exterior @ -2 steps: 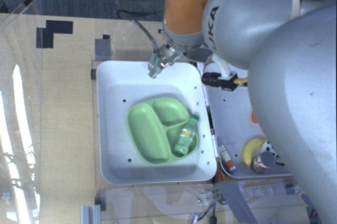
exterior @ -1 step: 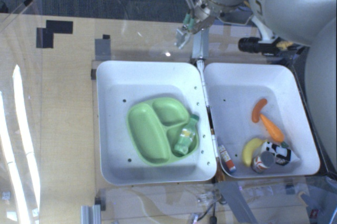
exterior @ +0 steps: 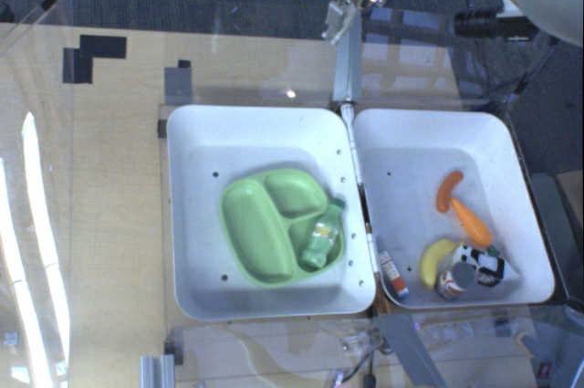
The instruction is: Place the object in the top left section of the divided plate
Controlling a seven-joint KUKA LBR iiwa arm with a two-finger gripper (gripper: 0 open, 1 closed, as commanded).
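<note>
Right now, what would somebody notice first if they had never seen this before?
Probably the bright green divided plate in the left bin, with a small green bottle lying across its lower right section. Next, the colourful pile in the right bin: an orange sausage, a carrot and a yellow banana.

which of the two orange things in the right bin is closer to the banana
The longer carrot-like piece, pointing down toward the banana; the shorter orange sausage shape lies above it, farther away.

Wooden bench (exterior: 109, 194) bears two white bins (exterior: 196, 222).
</note>
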